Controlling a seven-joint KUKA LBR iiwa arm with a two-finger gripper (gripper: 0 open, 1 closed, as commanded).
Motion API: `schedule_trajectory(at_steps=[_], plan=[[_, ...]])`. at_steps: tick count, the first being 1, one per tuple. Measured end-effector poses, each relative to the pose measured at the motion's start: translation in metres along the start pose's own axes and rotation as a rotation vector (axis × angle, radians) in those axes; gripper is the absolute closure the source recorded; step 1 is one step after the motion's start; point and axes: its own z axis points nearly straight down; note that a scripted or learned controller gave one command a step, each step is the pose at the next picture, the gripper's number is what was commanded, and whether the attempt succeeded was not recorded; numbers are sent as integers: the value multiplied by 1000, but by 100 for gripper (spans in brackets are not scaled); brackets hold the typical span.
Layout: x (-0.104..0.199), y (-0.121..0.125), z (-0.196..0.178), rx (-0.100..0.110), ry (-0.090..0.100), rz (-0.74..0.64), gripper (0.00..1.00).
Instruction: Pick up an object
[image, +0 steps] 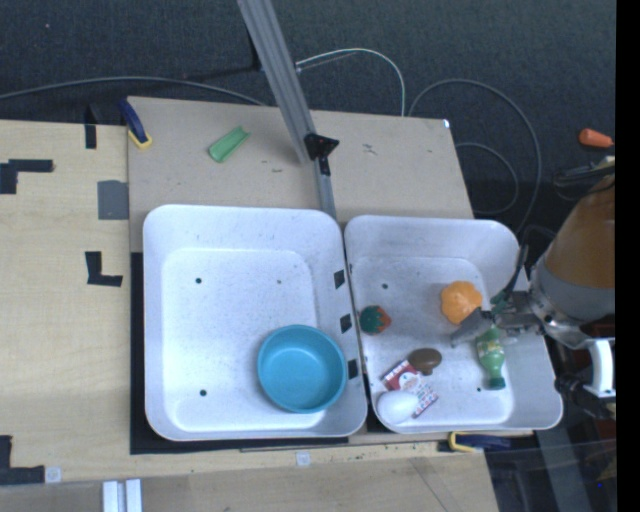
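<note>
Pincer hovered between orange ball and green bottle; its state: cannot tell. Risk: off-centre descent nudging ball, rolling away.

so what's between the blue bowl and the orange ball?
In the camera view, a small green-and-red ball lies between the blue bowl and the orange ball, plus the two bins' adjoining rims.

Gripper low, perhaps tilted
</note>
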Motion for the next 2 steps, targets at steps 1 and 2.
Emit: schedule_trajectory(at_steps=[1, 2], plan=[[8, 9, 52, -1, 3, -2, 0], [11, 10, 60, -5, 3, -1, 0]])
